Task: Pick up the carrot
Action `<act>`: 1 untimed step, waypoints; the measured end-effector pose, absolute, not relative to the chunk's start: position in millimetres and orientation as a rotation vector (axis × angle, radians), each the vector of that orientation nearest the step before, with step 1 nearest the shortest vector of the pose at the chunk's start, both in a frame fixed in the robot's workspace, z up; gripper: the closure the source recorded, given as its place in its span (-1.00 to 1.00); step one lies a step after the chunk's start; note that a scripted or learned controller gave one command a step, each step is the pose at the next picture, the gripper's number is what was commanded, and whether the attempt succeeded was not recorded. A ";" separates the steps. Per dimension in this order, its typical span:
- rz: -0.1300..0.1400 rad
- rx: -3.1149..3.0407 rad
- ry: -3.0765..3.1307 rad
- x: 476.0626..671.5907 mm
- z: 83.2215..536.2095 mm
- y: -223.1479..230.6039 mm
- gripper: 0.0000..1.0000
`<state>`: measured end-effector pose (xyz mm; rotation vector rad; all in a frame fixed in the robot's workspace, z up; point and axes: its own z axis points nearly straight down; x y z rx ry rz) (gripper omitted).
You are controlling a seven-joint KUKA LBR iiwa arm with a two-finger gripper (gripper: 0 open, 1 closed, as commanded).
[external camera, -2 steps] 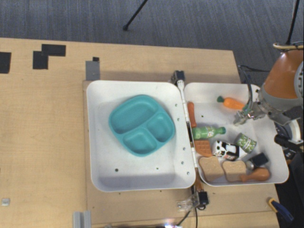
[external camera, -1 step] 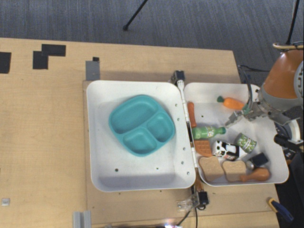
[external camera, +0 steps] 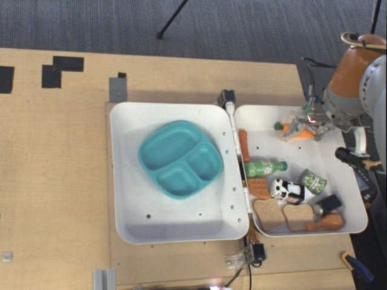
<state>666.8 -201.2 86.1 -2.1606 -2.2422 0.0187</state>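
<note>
You saw the gripper [external camera: 304, 125] closed on the carrot [external camera: 297, 134] at the right bin's [external camera: 357, 222] twelve o'clock, while the left bin [external camera: 124, 222] held a teal plate [external camera: 179, 159].

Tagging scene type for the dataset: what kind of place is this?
Likely a robot lab bench: two white bins on a wooden tabletop, toy food such as a carrot under the gripper, and a carpeted floor.
</note>
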 end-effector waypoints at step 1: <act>0.032 -2.353 -2.016 664.1 83.6 -199.1 -1.00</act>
